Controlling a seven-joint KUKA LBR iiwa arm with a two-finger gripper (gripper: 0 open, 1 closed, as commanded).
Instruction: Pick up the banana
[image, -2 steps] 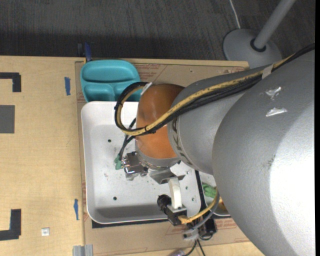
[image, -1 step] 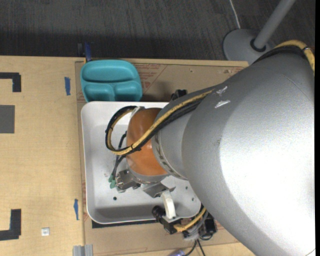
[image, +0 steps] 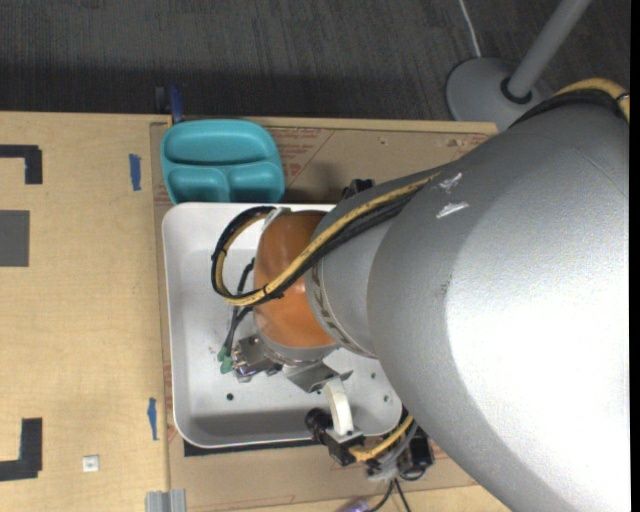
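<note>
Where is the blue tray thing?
The teal tray sits in the camera view's upper left, on the bench just beyond the far edge of the white bin, left of the arm.

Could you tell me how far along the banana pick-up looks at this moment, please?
Done: the arm has reached in from the right and sits low over the white bin, its orange band above the bin floor. In hand: nothing confirmed; the wrist covers the gripper's working end, so I cannot tell whether a banana is gripped. Left: a visible grasp and lift. The teal tray sits beyond the bin.
</note>
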